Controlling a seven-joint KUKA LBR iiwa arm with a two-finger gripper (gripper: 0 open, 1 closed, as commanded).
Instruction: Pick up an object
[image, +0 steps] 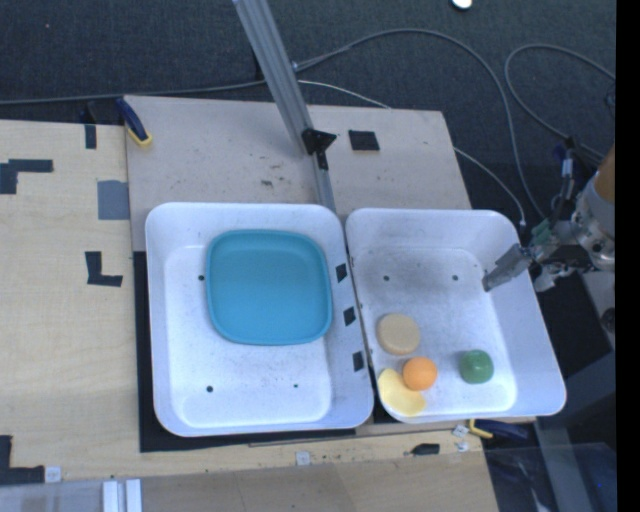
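Observation:
The right bin (430, 240) holds a tan round disc (398, 333), an orange ball (419, 374), a yellow piece (398, 397) partly under the ball, and a green round object (476, 366), all near its front edge. My gripper (500, 272) reaches in over the bin's right rim, above and to the right of these objects and apart from all of them. Nothing is seen held by it.
A square blue plate (268, 286) lies in the left bin (170, 330). A slanted metal post (290, 90) rises behind the two bins. Cables (520, 110) trail across the dark floor at the back right.

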